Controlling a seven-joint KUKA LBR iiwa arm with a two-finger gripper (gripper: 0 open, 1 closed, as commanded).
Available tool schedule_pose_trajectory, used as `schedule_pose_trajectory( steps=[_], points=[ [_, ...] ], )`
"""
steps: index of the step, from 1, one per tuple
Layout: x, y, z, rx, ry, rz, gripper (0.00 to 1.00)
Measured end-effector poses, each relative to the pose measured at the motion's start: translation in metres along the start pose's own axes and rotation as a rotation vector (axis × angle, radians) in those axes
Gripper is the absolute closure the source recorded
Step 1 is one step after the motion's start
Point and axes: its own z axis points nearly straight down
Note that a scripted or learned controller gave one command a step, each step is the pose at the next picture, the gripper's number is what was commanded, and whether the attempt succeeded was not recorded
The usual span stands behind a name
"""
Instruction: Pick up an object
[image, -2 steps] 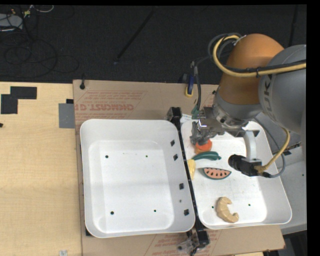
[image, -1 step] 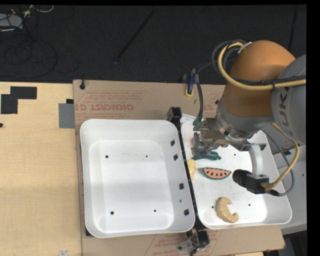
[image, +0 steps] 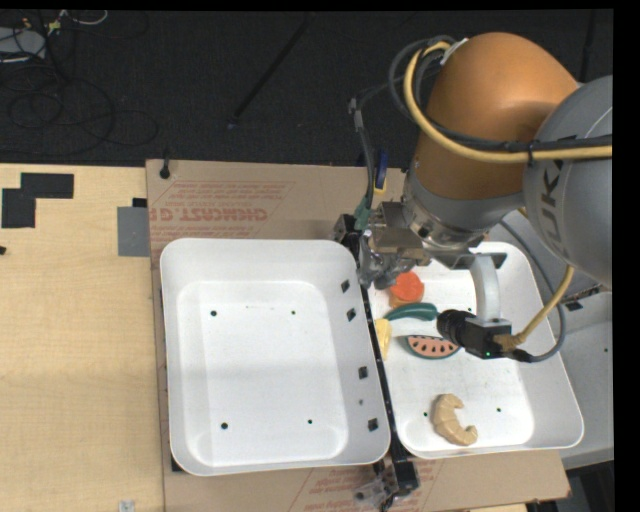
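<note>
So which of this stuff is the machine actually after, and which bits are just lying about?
Belonging to the job:
- orange round toy
- green curved toy
- red watermelon-slice toy
- tan croissant-shaped toy
- small yellow piece
- right-hand white bin holding them
- gripper

Just lying about:
- left-hand white bin
- brown cardboard sheet
- grey cables on the dark floor

Bins (image: 260, 262) smooth, glossy white plastic; base sheet (image: 250, 200) matt brown cardboard; orange arm band (image: 490, 90) smooth, satin.

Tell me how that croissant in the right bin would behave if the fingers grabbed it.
The croissant looks like a moulded toy, so probably stiff and light. Its curved, tapering shape may slip or pivot in a pinch. Lying flat, apart from other items, it seems unlikely to roll.
</note>
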Motion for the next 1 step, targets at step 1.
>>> schedule_pose_trajectory(
  steps=[1],
  points=[
    [-0.0073, -0.0426, -0.0084, 0.006, -0.001, 0.003, 1.0]
  ],
)
